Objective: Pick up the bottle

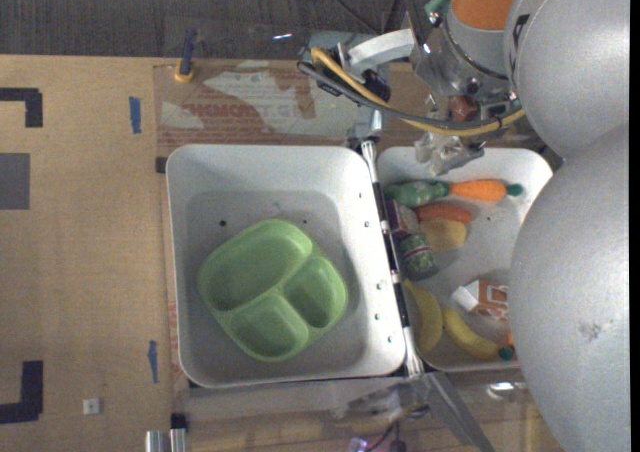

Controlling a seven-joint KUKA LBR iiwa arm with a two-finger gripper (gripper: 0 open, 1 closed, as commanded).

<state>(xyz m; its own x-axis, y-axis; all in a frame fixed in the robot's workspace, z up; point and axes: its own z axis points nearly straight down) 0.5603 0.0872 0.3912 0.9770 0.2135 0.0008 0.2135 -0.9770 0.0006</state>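
A small green bottle [418, 192] lies on its side near the far left corner of the right bin [535, 172], its cap end pointing toward the carrot [482, 190] beside it. My gripper [446, 149] hangs from the grey arm over the bin's far rim, just above and slightly right of the bottle. Nothing shows in its grasp. The big grey arm body hides the right part of this bin.
The right bin also holds a dark can [416, 256], a yellowish food piece [446, 233], two bananas [426, 316], and a small carton [484, 298]. A green divided plate [272, 288] lies in the left bin [190, 190]. Cables [350, 80] loop behind the bins.
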